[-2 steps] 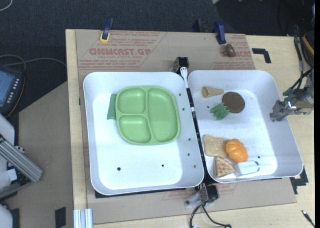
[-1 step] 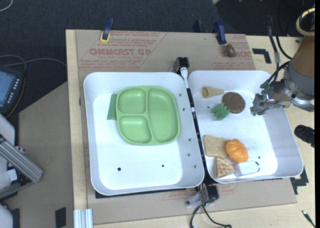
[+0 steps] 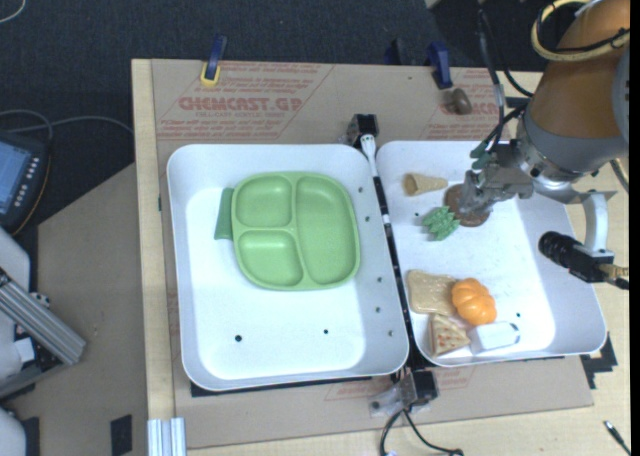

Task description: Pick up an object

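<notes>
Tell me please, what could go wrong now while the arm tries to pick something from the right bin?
1. The gripper sits low, right next to the small green toy; closing may push it away instead of catching it.
2. The orange pumpkin lies on the toast slices, so a grasp there could drag several things together.

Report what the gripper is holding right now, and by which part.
It cannot be told. The gripper is low in the right bin, just right of the green broccoli piece, but no object shows between its fingers.
</notes>
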Controlling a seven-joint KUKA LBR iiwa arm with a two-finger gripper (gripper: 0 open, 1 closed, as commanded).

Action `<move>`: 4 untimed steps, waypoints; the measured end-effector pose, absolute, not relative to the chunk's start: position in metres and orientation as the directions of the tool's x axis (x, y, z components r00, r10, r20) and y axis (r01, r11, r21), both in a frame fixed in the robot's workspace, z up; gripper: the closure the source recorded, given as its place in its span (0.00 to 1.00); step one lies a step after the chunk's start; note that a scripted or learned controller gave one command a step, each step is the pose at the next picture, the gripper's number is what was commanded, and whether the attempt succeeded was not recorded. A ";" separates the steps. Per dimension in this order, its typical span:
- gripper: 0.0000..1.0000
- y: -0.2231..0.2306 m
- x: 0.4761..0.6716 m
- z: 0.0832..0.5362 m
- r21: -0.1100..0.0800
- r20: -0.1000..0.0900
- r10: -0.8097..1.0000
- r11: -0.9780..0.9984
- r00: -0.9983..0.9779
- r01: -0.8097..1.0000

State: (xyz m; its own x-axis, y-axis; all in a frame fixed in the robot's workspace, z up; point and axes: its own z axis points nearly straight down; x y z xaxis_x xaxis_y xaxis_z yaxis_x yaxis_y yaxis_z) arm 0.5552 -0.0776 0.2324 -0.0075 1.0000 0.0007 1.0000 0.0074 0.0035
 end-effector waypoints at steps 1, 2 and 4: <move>1.00 -0.030 0.575 0.216 0.002 0.001 1.000 0.006 -0.006 1.000; 1.00 -0.040 0.563 0.229 0.000 0.000 1.000 0.000 0.000 1.000; 1.00 -0.037 0.579 0.217 -0.003 0.000 1.000 0.001 -0.001 1.000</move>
